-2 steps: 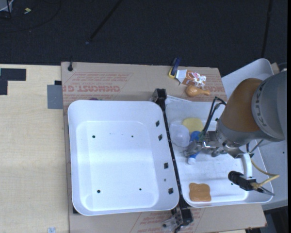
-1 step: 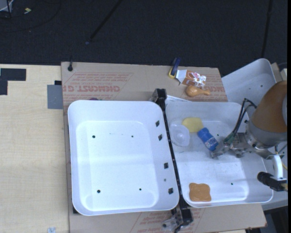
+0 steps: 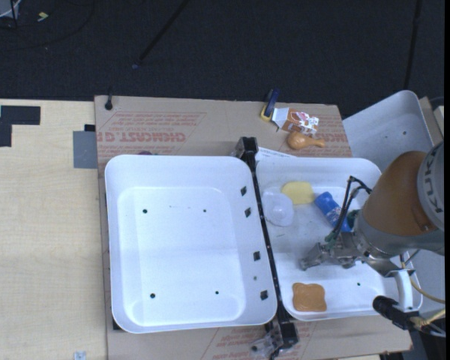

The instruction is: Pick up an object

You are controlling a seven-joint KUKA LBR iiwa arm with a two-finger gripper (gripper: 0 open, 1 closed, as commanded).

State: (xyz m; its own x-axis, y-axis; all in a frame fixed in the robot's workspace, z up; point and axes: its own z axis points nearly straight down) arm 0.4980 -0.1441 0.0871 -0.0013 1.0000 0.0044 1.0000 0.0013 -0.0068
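- Toys in the right bin: one yellow, one blue, one clear, one orange.
- Blue toy's long side slants down-right.
- End effector: can't tell its grip.

right bin: hand inside | left bin beside
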